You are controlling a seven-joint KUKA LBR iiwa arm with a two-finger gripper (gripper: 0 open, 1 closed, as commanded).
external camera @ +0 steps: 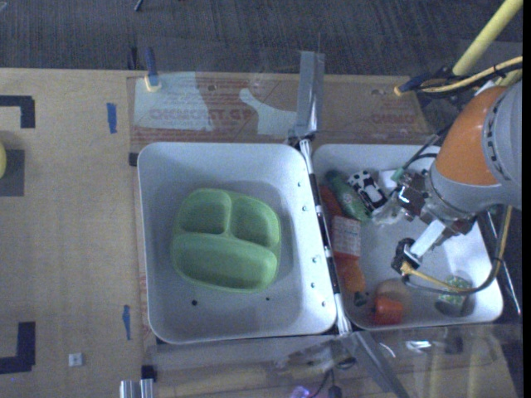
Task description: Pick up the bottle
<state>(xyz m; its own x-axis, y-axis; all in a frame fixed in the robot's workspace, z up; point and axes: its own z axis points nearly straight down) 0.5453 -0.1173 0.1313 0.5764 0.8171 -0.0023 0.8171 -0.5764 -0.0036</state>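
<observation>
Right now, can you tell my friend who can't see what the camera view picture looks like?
A grey and orange robot arm reaches from the right over the right white bin, above a jumble of things including a bottle lying along the bin's left wall. The left white bin holds a green divided tray.

Green tray [226, 239] in left bin [158, 222] — bottle [344, 196], gripper [397, 210] in right bin [489, 305]

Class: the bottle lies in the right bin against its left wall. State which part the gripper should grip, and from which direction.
Grip the bottle mid-body from above, fingers across its width: it lies flat lengthwise along the right bin wall, so the ends look hard to reach.
</observation>
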